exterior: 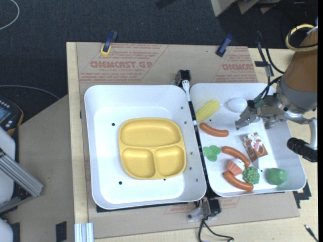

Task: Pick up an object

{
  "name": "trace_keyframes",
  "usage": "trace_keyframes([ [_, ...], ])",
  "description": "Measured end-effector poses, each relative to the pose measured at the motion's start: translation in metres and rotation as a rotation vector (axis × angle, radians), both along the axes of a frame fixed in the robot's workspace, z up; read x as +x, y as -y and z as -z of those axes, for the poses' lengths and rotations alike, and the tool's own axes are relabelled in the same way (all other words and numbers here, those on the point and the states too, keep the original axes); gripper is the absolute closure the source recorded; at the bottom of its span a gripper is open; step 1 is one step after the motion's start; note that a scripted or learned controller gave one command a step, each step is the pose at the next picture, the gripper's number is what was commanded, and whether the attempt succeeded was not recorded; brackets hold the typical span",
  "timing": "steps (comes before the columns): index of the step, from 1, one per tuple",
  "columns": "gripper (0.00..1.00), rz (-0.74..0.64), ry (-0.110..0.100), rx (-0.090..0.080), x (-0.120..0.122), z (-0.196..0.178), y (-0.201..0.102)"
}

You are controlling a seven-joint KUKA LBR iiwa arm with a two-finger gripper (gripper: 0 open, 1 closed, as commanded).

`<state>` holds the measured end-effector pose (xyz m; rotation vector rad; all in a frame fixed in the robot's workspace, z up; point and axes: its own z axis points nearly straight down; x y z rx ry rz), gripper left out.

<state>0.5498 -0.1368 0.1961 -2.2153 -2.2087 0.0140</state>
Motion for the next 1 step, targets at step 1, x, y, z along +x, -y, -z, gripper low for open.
trace_keyframes([
  [1, 0.0, -0.003, 0.014, -0.002, 0.0032, -0.0073, -0.0002],
])
